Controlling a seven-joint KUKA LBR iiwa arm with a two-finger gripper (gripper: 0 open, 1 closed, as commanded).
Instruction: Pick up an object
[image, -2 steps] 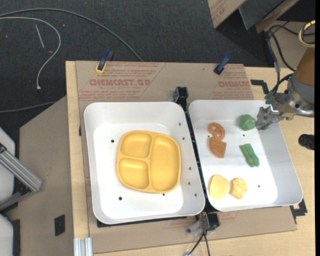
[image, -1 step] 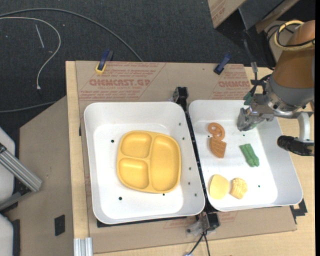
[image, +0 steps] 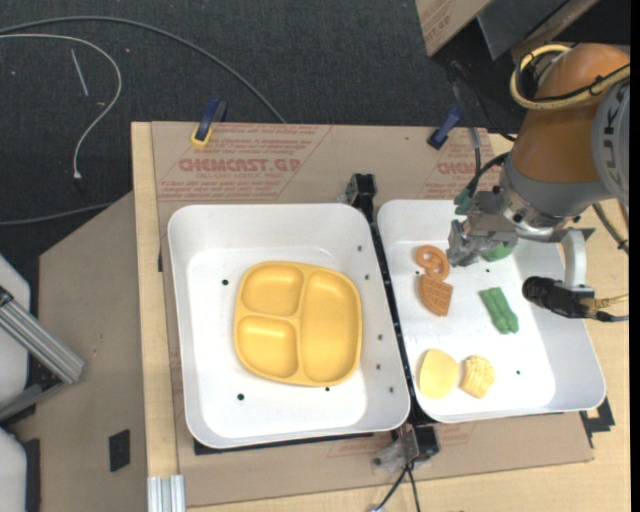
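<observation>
My pincer (image: 466, 245) hangs over the right bin (image: 560, 390), just beside the pretzel (image: 433, 261) and waffle (image: 435, 296). Its own bulk hides the tips, so I cannot tell its state.

Grey arm (image: 585, 150) with broad orange band; yellow cable looped on top; dark, seemingly metallic gripper (image: 470, 240)
</observation>
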